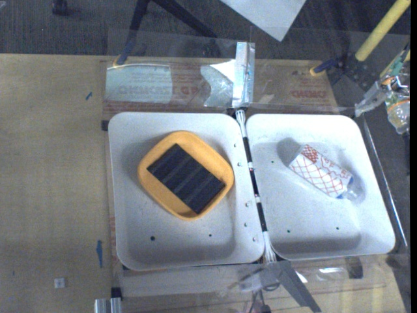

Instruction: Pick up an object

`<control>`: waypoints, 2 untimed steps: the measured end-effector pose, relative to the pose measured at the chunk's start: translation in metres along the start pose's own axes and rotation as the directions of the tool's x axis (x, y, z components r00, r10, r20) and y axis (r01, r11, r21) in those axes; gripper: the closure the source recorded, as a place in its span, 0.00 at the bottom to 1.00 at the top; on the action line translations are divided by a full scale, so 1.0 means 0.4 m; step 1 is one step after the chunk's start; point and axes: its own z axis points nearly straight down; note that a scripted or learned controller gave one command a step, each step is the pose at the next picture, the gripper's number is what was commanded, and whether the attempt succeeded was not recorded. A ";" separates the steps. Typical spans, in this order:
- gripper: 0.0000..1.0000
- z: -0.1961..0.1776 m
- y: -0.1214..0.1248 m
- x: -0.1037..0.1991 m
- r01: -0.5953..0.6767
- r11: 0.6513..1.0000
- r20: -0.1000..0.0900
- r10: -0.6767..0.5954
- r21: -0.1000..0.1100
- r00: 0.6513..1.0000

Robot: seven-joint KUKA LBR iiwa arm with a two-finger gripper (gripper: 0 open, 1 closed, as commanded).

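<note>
- Camera view is showing two shallow white bins side by side on a tan wooden bench (45, 175), the left bin (127, 243) and the right bin (374, 237) meeting along a seam at mid-frame.
- Lying in the left bin, slightly above its centre, is a rounded-square yellow-orange foam-like pad with a black ribbed panel on top (186, 182); it is sitting flat, turned at an angle, apart from every bin wall.
- Lying in the right bin, toward its upper middle, is a crushed clear plastic bottle with a red-and-white patterned label (322, 173); it is resting on its side, slanting from upper left to lower right, with its clear end pointing lower right.
- What is looking like the gripper (393, 102) is sitting at the right edge of the frame, above and outside the right bin's upper right corner, partly cropped; whether it is open or closed cannot be told.
- Nothing is being held: both candidate objects are resting on bin floors, well apart from that hardware.
- Judgement on progress: the pick is not yet under way. Choosing a target, travelling over it, descending, closing and lifting are all remaining.
- The bottle is lying nearer the arm's side, so it is seeming the shorter reach; its crumpled, rounded body is likely making for a slippery grasp.
</note>
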 end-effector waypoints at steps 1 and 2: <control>0.00 0.361 0.031 0.132 0.030 1.000 -0.002 -0.030 0.002 1.000; 0.00 0.166 0.117 0.053 -0.118 0.993 0.000 0.118 0.000 0.993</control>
